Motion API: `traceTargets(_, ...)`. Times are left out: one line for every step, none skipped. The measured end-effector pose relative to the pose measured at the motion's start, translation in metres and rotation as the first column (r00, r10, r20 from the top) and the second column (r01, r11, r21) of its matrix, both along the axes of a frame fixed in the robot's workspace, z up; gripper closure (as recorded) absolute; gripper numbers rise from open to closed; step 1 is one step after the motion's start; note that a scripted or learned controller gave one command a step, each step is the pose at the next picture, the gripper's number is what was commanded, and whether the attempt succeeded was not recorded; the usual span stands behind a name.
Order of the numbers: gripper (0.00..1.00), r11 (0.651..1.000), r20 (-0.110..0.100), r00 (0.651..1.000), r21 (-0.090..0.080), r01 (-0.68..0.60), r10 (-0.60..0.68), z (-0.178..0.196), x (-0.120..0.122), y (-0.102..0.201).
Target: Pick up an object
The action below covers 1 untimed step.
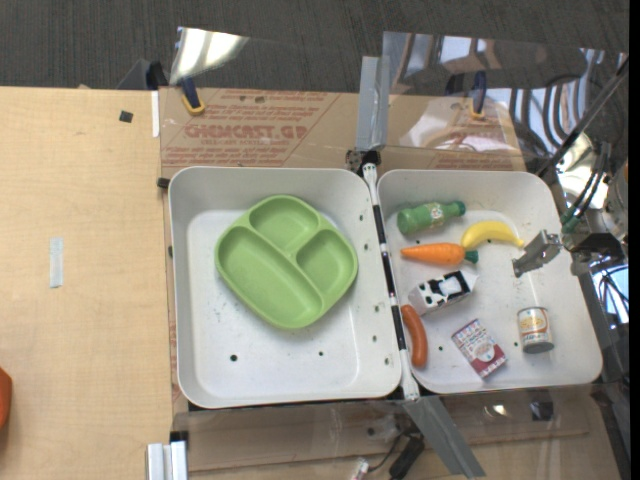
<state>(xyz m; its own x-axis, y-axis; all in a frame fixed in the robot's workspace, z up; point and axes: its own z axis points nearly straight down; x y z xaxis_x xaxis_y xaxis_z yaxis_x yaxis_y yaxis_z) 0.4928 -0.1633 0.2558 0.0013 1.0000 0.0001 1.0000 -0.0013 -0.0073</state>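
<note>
Fingers (533,258) are hovering low in the right bin (560,368); their state is unclear.
Nothing is showing between them; the banana (490,234) and can (535,329) are lying nearest.

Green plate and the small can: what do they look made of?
Green plate: looks like molded plastic, matte to satin, one even colour, with rounded dividers between its three compartments. Small can: seems metal, going by its shiny silvery top rim, with a printed label around the body; a plastic toy can't be ruled out.
</note>
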Motion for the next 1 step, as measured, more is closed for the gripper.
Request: traceTargets(0.00,1.000,0.001,1.000,-0.001,0.027,-0.027,-0.0691,0.1141,-0.0348)
